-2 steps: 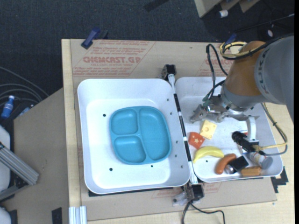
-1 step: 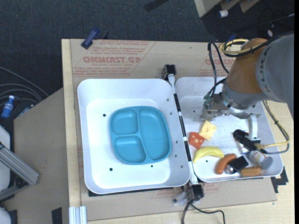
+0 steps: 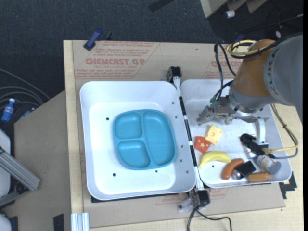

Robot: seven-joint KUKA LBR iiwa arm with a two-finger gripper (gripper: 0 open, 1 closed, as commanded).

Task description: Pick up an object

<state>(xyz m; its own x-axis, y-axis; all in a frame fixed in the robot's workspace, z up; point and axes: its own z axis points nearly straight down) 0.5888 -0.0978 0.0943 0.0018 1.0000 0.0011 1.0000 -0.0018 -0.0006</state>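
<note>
My gripper hangs over the back part of the right bin, with nothing visibly between it and the bin floor. Just in front of it lies a yellow cheese wedge, and a red-orange piece rests left of that by the bin's left wall. Nearer the front lie a yellow banana, an orange-red sausage, a small black block and an orange stick.
The left bin holds a blue divided plate in its middle. A black clip sits at the back where the two bins meet. The grey arm with its orange band comes in over the right bin's back right corner.
</note>
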